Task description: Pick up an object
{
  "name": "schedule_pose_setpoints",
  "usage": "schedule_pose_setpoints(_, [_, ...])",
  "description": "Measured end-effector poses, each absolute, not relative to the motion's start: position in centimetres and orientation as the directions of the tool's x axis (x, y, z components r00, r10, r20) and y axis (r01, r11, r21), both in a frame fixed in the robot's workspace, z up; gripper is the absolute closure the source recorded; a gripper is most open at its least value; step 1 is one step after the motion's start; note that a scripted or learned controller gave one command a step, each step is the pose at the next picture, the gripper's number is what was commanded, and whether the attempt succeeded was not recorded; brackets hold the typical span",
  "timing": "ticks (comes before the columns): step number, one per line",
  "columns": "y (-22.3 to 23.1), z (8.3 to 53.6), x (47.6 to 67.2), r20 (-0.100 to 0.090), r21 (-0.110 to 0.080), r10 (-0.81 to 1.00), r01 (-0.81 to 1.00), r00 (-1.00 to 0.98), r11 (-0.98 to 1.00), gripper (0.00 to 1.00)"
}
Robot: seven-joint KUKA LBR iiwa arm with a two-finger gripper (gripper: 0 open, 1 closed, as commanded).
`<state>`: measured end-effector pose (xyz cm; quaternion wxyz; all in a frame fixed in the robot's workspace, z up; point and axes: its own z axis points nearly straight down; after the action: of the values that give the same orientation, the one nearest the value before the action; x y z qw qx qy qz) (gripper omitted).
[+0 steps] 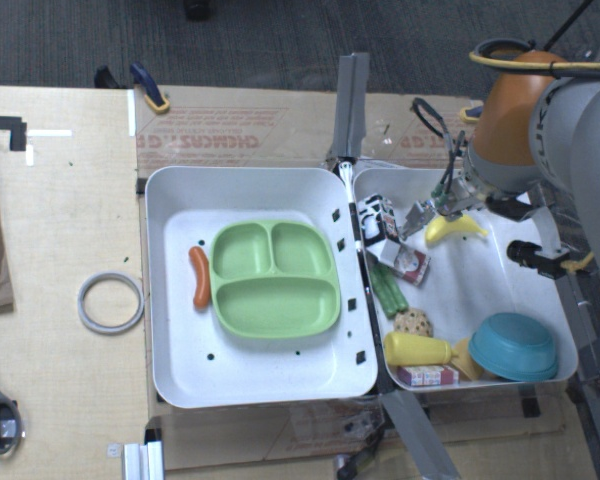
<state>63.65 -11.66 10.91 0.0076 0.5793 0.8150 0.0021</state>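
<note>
The banana (458, 229) is taken as the likeliest target, since it lies just beside the gripper (421, 217) in the back part of the right bin (480, 278). The gripper is seen low over the bin floor, at the banana's left end and close to a red packet (411, 263). How far it is open cannot be told, and nothing can be seen held in it.

The task is judged to be at the approach stage. The arm has been brought to the object, but no grasp is shown and no lift is made out. The closing and the raising are left to be done.

The banana's long axis is laid roughly left to right across the view, with a slight bow upward in the middle. One tip is pointed toward the gripper and the other toward the bin's right wall.

Further out, a green pod (387, 288), a cookie (412, 321), a yellow bottle (417, 349) and a blue bowl (518, 346) are found toward the front. In the left bin (170, 348) a green tray (275, 278) and a sausage (199, 275) are set.
</note>
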Motion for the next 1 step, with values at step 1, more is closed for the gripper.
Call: schedule_pose_setpoints(1, [-14.65,9.94,65.93,-0.003,0.001,0.990,0.990,-0.138,0.138,0.00])
